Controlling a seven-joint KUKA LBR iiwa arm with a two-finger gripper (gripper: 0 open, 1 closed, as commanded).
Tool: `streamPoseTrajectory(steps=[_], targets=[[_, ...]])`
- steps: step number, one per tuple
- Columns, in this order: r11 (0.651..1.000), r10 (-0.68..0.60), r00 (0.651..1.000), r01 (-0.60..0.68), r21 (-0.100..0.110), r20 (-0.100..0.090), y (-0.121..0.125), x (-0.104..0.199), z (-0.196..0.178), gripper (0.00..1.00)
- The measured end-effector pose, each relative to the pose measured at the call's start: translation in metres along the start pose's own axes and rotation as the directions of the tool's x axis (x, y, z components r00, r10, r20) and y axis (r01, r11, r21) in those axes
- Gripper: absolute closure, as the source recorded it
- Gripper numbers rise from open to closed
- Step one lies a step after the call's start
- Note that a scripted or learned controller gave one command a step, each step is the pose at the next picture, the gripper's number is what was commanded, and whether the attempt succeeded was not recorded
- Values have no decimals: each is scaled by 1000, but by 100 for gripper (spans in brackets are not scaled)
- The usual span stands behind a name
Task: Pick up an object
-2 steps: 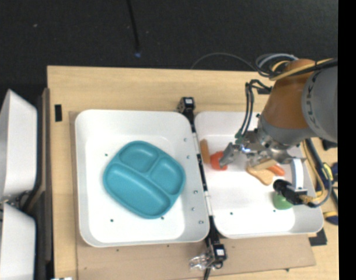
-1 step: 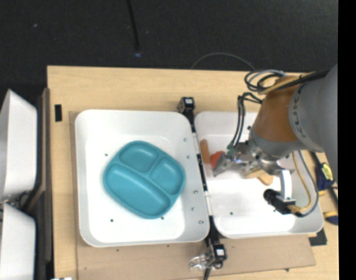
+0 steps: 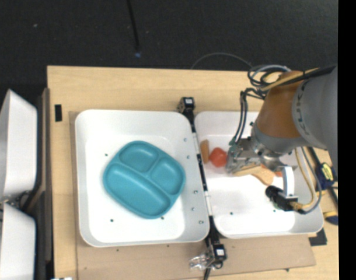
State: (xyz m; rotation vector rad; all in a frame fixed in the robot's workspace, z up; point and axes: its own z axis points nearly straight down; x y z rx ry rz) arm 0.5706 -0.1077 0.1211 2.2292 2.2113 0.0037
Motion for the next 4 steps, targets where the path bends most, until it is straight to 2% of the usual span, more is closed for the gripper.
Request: streamPoseTrajectory(steps=[2, 3, 4], targets=[[1000, -11, 1000, 11, -5, 2, 5, -11, -114, 100], [1000, -8, 1000, 8, 3, 2, 6, -12, -105, 100], [1000, -14, 1000, 14, 4, -1, 13, 36, -99, 100]])
